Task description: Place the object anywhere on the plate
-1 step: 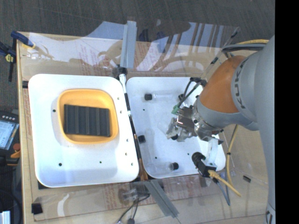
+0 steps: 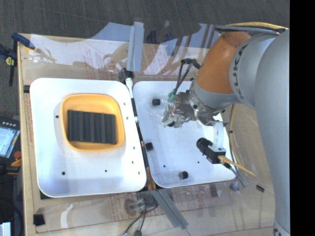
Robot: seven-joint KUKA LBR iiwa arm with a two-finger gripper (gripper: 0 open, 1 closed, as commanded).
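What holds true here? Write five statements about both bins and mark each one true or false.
1. The yellow rounded plate lies in the left white bin. True.
2. A dark grey ridged rectangular block sits on the plate. True.
3. The gripper is above the left bin. False: it is above the right white bin.
4. The right bin holds a large red ball. False: it holds small black pieces.
5. The two bins sit side by side. True.
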